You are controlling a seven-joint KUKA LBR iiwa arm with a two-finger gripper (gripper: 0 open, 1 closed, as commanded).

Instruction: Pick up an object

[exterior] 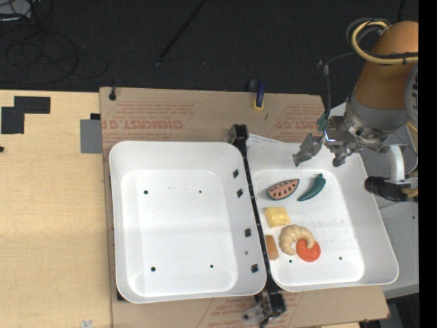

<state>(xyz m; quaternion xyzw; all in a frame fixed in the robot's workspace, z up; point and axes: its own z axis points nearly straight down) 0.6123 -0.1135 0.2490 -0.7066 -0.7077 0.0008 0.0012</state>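
Observation:
The right bin (369, 251) holds several toy foods: a watermelon slice (283, 189), a green pepper (312, 186), a yellow cheese block (276, 216), a tan croissant (295, 236), a red tomato (309, 252) and a small brown piece (272, 246) by the divider. My gripper (322, 151) hovers over the bin's far edge, above and slightly right of the green pepper. Its two grey fingers are spread apart with nothing between them.
The left bin (136, 162) sits beside the right one, joined by a black divider with clips (247, 197). Both rest on a cardboard sheet (177, 115). A blue clamp (259, 96) stands at the cardboard's far edge. A black fitting (386, 186) sticks out at the right.

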